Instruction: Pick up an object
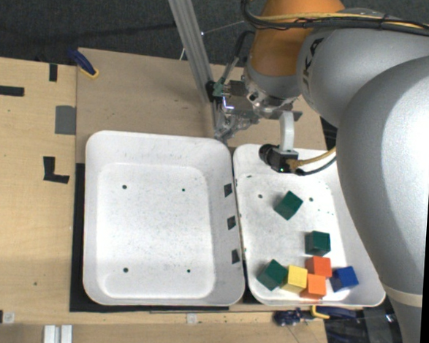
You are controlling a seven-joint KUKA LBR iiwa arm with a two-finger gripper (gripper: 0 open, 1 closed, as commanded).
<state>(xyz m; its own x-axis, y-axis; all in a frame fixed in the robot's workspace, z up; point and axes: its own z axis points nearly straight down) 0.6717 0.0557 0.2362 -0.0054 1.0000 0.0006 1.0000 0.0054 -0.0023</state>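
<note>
Above the far edge of the bins, the arm (367, 90) hangs with its gripper (229, 124); whether that is open or closed, I cannot tell. To grasp well, it should drop squarely over the lone green cube (288, 205), which sits apart in the right bin (258, 229). The bin is smooth white plastic; the cubes (310, 273) look hard, flat-sided and bunched together.
</note>
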